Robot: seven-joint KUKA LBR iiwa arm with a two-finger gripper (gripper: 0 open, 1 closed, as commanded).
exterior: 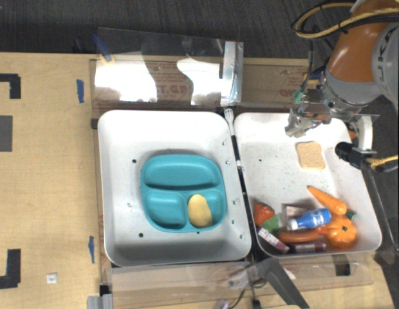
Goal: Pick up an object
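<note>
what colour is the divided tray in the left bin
Teal blue; the tray shows clearly in the camera view, with a yellow potato in one compartment.

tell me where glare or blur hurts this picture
Camera view: strong glare whitens the clear plastic sheet behind the bins; the metal two-finger gripper looks soft; the small items piled in the right white bin blur together.

Glossy plastic teal tray (162, 198), matt cardboard bench (45, 192).
</note>
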